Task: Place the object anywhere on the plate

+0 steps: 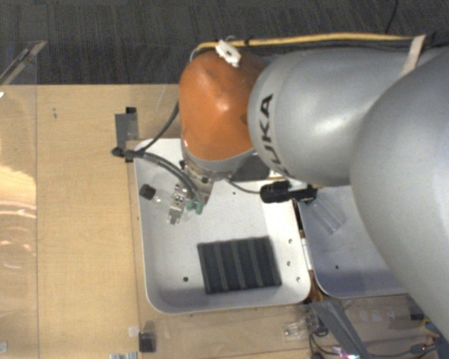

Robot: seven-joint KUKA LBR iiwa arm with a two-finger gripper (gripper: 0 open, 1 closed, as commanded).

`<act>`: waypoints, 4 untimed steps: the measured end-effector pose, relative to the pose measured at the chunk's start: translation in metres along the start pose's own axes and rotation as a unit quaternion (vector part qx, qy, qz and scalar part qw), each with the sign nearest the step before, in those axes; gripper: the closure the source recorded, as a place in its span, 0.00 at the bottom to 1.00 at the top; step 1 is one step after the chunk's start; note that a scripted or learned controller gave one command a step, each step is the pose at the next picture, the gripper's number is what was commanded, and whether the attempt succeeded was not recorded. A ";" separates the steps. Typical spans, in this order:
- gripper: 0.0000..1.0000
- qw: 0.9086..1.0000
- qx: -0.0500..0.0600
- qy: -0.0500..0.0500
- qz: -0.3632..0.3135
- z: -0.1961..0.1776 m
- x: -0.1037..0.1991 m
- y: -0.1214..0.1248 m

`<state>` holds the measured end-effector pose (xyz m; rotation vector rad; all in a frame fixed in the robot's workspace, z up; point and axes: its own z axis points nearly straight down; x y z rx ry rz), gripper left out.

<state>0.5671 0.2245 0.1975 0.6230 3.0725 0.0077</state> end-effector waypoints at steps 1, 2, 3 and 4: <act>1.00 0.961 0.000 0.001 -0.276 0.056 0.044 -0.007; 1.00 0.935 -0.001 -0.002 -0.354 -0.062 -0.014 -0.059; 1.00 0.970 -0.002 -0.003 -0.241 -0.241 -0.017 0.021; 1.00 1.000 0.001 0.001 -0.002 -0.091 -0.028 0.024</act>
